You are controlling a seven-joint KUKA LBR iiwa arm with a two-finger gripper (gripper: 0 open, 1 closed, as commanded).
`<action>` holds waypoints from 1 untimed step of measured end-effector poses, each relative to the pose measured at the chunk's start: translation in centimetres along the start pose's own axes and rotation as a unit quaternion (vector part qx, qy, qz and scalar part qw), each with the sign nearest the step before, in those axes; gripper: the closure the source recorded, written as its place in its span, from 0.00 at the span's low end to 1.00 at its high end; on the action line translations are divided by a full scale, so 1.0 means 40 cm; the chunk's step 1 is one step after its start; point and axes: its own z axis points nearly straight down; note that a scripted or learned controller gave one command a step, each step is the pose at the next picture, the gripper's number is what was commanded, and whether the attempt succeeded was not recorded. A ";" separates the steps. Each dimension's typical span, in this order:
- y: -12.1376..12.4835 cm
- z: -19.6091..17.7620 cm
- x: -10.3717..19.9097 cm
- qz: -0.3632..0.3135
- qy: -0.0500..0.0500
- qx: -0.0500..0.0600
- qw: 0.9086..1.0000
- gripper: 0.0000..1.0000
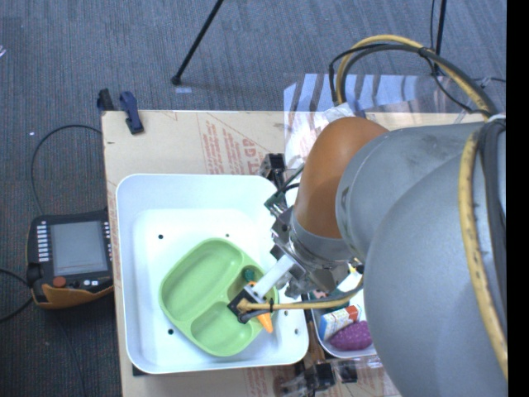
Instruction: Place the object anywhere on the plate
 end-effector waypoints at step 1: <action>-0.095 -0.215 0.068 -0.013 0.004 -0.002 1.000 1.00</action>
